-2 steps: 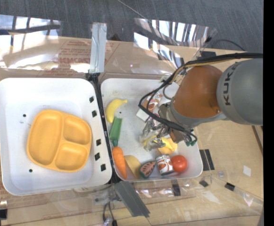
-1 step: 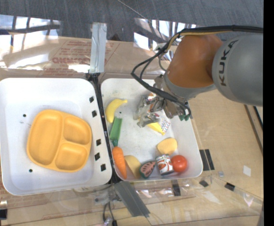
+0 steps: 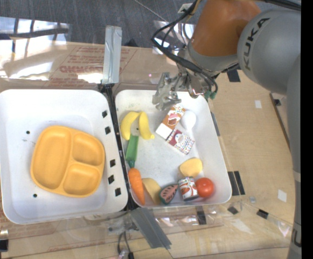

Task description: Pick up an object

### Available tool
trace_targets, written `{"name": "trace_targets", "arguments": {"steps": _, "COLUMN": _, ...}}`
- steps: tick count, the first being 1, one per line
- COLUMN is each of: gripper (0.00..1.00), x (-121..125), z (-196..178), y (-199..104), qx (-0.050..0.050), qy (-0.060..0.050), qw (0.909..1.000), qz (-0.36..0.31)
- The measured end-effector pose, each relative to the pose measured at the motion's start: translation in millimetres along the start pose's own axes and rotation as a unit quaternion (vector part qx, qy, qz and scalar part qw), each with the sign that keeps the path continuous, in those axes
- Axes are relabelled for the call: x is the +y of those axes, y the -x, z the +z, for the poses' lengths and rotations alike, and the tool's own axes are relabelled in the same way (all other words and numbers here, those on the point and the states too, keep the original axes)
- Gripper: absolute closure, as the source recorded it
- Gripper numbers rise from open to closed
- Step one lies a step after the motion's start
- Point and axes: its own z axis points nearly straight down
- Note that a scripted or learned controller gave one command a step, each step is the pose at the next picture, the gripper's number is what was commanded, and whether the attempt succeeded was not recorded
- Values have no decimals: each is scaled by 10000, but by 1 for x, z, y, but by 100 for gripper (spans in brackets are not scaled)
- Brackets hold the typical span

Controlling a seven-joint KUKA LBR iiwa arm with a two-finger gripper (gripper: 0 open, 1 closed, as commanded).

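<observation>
Two shallow white bins sit side by side on a cardboard-covered table, seen from above at a slant. Nearest the viewer, along the front edge of the right bin, lie a carrot, a pale yellow piece, a watermelon slice, a small can and a tomato, packed close together. Just behind them rests a lemon. The left bin holds a yellow divided plate. Farther back in the right bin are a green vegetable, a banana, a red and white packet and a small carton. At the bin's far rim, the arm's jaws hang just above the carton; whether they are released or clenched cannot be told, and nothing shows between them.
</observation>
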Motion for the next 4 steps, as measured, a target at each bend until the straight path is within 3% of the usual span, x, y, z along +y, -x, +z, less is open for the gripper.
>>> {"name": "trace_targets", "arguments": {"steps": 1, "gripper": 100, "x": -41, "z": 28, "y": -8, "qx": 29, "qy": 13, "qw": 9936, "qz": -1130}}
{"name": "trace_targets", "arguments": {"steps": 2, "gripper": 0, "x": -41, "z": 27, "y": -8, "qx": 26, "qy": 13, "qw": 9936, "qz": -1128}}
{"name": "trace_targets", "arguments": {"steps": 3, "gripper": 0, "x": -45, "z": 135, "y": -49, "qx": 35, "qy": 19, "qw": 9958, "qz": -910}}
{"name": "trace_targets", "arguments": {"steps": 4, "gripper": 100, "x": -44, "z": 122, "y": -45, "qx": -3, "qy": 6, "qw": 9955, "qz": -942}}
